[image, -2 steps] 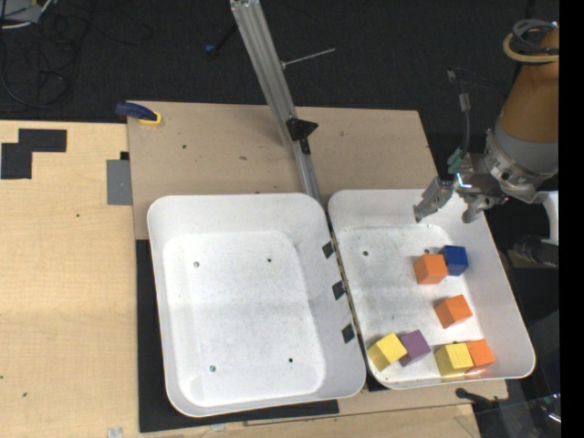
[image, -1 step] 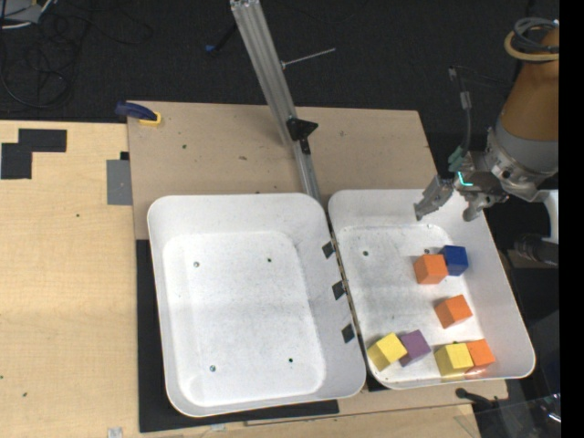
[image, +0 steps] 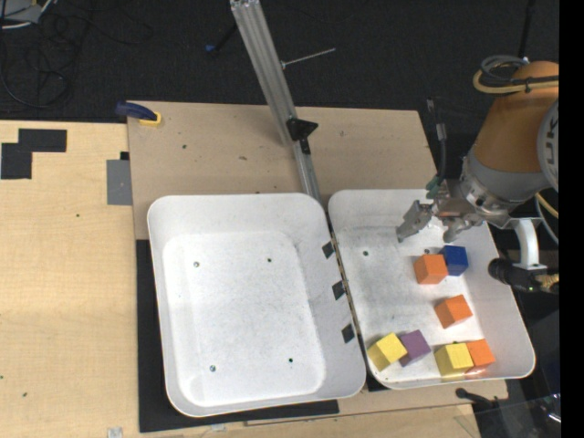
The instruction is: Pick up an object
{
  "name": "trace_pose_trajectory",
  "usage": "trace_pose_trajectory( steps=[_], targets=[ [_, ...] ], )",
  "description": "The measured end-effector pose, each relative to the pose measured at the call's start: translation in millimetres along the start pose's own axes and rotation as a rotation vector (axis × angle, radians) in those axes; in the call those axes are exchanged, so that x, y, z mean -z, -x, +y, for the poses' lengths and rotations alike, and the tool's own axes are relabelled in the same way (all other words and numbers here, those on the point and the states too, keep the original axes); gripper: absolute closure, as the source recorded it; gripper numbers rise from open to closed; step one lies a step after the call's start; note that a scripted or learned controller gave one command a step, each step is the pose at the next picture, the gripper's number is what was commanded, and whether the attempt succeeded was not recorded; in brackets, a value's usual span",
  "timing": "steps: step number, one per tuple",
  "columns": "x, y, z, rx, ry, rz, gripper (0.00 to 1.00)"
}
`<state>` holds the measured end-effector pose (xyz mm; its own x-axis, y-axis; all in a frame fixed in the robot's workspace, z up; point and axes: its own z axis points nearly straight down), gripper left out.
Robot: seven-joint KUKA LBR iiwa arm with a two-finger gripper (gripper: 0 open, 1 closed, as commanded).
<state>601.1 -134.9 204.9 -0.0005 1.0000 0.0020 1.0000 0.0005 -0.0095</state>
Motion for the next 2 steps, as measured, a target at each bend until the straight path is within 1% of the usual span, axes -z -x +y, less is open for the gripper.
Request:
trace_pose_trajectory(
  steps=[1,2],
  targets=[
    [-58.9,-8.6,-6.0,-0.004,-0.001,0.001,0.0],
    [-112.8,-10.0,-6.9,-0.003,0.002,0.0,0.0]
  ],
)
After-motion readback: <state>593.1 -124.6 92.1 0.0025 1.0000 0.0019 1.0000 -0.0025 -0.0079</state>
